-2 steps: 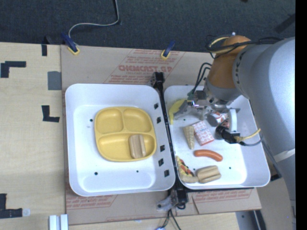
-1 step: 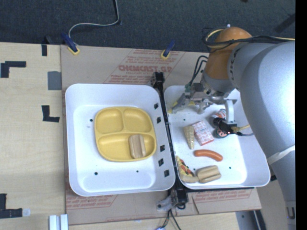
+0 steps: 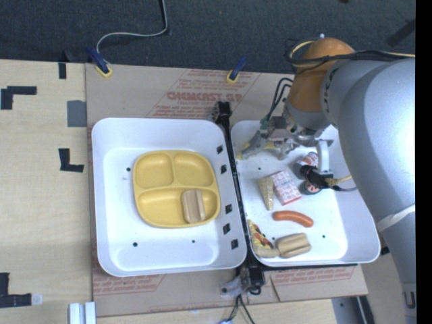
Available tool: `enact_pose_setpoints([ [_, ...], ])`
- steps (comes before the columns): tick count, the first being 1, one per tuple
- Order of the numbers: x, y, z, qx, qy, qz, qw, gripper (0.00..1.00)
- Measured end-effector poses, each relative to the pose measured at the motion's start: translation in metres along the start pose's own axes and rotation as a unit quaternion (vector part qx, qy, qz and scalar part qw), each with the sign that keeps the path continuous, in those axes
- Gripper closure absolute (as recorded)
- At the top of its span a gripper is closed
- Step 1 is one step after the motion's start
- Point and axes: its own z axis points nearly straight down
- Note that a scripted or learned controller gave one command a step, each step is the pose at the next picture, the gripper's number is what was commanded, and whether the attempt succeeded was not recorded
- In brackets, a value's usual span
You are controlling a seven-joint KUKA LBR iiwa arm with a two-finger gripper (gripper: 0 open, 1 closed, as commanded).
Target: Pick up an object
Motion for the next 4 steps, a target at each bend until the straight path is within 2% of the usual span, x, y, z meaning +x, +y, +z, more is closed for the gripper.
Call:
enact_pose_setpoints([
  [3, 0.000, 0.000, 0.000, 0.000, 0.000, 0.000, 1.0000, 0.00],
  [4, 0.001, 0.001, -0.012, -0.001, 0.001, 0.000, 1.0000, 1.00],
])
